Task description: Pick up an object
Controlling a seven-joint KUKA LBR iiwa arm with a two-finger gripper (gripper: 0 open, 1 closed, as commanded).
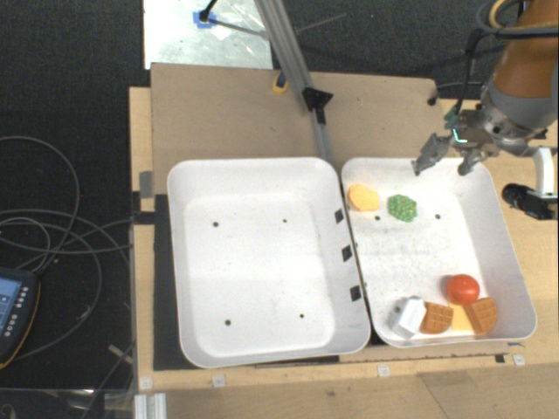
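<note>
My gripper [447, 160] hangs over the far edge of the right bin [498, 225], its two dark fingers spread open with nothing between them. Below and to its left in that bin lie a green broccoli-like piece [402, 208] and a yellow piece [363, 199]. At the bin's near end sit a red tomato [463, 288], two brown waffle-like pieces [437, 319] [481, 314] and a white-grey object [406, 315].
The left bin [253, 260] lies beside the right one, joined by black clips. A grey pole [288, 46] slants in from the top to the bins' far seam. Cables and a handheld pendant [13, 308] lie on the floor at left.
</note>
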